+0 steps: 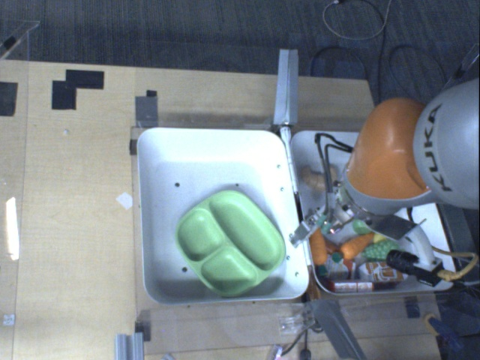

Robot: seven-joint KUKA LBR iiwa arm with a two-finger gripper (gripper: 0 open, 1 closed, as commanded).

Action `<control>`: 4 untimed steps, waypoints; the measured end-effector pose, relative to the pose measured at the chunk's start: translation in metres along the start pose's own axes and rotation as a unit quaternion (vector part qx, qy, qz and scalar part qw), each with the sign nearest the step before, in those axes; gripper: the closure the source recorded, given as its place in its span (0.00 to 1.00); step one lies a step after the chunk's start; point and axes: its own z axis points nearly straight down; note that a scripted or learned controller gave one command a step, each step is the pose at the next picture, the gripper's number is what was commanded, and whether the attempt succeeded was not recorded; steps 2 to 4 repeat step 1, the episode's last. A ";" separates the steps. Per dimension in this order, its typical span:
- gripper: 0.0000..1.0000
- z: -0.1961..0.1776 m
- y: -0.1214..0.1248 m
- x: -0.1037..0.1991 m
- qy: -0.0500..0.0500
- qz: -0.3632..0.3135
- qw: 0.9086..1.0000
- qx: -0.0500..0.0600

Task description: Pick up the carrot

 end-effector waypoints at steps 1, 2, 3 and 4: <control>0.00 0.000 -0.005 -0.008 0.000 -0.050 0.999 0.000; 0.00 0.000 -0.005 -0.008 0.000 -0.050 0.999 0.000; 0.00 0.000 -0.005 -0.008 0.000 -0.050 0.999 0.000; 0.00 0.000 -0.005 -0.008 0.000 -0.050 0.999 0.000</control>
